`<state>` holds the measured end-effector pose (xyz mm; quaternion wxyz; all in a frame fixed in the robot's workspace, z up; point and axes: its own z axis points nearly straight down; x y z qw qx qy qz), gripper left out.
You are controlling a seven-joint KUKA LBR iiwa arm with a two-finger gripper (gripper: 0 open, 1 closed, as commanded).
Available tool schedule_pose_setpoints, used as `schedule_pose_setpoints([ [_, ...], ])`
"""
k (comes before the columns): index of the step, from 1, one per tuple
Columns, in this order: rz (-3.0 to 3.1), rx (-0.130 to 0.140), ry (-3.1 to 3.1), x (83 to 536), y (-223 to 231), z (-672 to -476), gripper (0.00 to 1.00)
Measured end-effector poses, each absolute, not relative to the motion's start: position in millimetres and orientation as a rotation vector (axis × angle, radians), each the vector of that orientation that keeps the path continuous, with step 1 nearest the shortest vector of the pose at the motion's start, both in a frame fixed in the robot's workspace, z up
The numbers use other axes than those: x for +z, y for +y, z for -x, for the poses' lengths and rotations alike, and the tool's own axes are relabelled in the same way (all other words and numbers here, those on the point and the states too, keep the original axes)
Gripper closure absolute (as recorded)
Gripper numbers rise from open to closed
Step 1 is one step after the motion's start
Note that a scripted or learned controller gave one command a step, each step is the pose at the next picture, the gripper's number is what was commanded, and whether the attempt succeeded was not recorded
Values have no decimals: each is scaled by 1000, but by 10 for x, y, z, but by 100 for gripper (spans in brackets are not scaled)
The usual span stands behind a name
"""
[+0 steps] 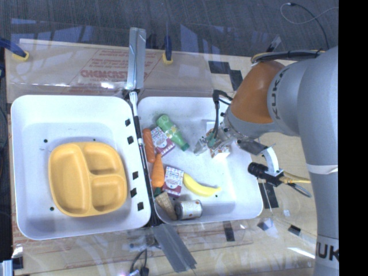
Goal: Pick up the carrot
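The carrot (157,170) is orange and tapered. It lies along the left wall of the right bin (244,206), pointing towards the back. A red-and-white packet (173,179) touches its right side. My gripper (214,145) hangs low over the right-middle of the same bin, roughly a hand's width to the right of the carrot and a little further back. Small shiny bits beneath the gripper blur into it. Nothing from the carrot's end of the bin is at the gripper.
The right bin also holds a green bottle (172,131), an orange-red stick (148,145) under another packet (162,141), a banana (199,186) and a dark can (187,209). A yellow divided plate (87,177) lies in the left bin (34,117).
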<state>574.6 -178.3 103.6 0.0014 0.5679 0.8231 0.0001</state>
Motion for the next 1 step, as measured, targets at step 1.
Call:
schedule_pose_setpoints([
  [1, -1782, 0, 2584, 1035, -1781, -5747, 0],
])
